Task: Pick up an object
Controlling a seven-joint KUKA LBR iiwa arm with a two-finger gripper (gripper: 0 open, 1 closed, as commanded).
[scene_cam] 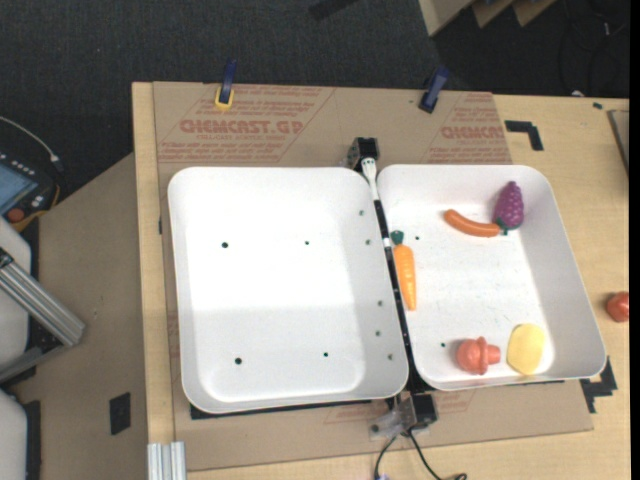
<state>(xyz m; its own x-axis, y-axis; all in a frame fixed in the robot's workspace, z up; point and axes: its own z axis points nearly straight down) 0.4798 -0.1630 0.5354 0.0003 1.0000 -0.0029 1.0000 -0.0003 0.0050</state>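
Two shallow white bins sit side by side on a brown cardboard sheet (300,118) covering the counter (120,268), seen from above at a slant. The left bin (200,298) shows bare white floor with a few small dark dots. The right bin (560,268) holds five toy foods. A carrot (404,276) lies along the bin's left wall, just beside the seam between the two bins, its green top pointing to the far side. Toward the far right corner, an orange sausage (472,224) lies near a purple bunch of grapes (509,206), the two touching or nearly so. At the near edge, a red-orange toy (477,355), its kind unclear, sits just beside a yellow lemon (526,349). A small red thing (618,307) rests on the cardboard to the right of the right bin, partly cut off. Two clamps, one yellow-and-blue (227,91) and one blue (434,90), grip the sheet's far edge. The gripper's state cannot be told from this picture.
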